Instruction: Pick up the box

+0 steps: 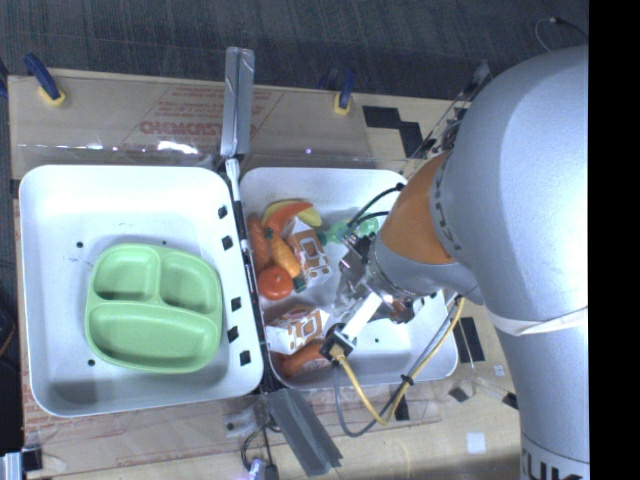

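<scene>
arm's reaching into the right bin [300, 180], pincer [345, 336] low right beside the box [297, 326] near the front wall. can't tell its state. green tray [155, 306] sits in the left bin [60, 193].

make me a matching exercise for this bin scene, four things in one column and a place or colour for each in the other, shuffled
Things:
1. divided plate
2. tomato
3. carrot
4. gripper

Places or colours:
A. red and round, near the wall that divides the two bins
B. light green, lying in the left bin
C. low over the right bin, beside a box near its front wall
D. orange and elongated, just above the tomato in the view

Right pairs: 1-B, 2-A, 3-D, 4-C
</scene>
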Action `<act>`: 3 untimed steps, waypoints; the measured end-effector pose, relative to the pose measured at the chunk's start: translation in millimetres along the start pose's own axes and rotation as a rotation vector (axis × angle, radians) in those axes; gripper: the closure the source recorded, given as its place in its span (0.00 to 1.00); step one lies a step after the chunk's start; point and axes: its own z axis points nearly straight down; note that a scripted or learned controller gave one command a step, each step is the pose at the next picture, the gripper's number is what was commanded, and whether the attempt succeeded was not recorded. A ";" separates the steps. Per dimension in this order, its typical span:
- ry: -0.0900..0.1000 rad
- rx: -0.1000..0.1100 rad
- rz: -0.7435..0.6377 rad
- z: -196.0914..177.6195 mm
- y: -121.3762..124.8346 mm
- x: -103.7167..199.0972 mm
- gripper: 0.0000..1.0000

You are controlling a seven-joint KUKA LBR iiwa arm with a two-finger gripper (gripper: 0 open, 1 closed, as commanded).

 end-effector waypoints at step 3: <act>0.007 -0.022 0.398 -17.1 -108.5 87.8 1.00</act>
